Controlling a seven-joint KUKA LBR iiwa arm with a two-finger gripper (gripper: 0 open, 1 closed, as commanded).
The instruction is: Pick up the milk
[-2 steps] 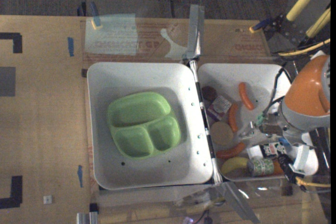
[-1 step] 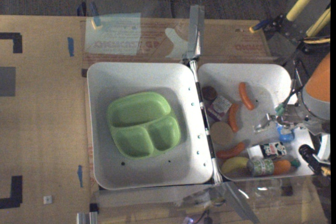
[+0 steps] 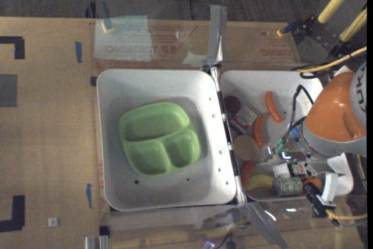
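Over the right bin (image 3: 303, 81) we see the arm (image 3: 338, 116) reaching in from the right, its gripper (image 3: 284, 154) low among the clutter near the bin's front. We cannot tell how the gripper is set: wrist and cables cover that part.

The milk (image 3: 246, 116), as we judge it, is the small white carton with red print lying toward the bin's left wall, just beyond the brown disc (image 3: 245, 147) and beside the dark round lid (image 3: 232, 104). We cannot be sure at this size. It lies to the gripper's left and farther toward the back of the bin, with its long axis tilted diagonally.

A carrot (image 3: 273, 107) sits behind it to the right; a can (image 3: 288, 186) and a banana (image 3: 260, 182) lie at the front. The left bin (image 3: 116, 96) on the desk (image 3: 46, 125) carries a green tray (image 3: 160, 138).
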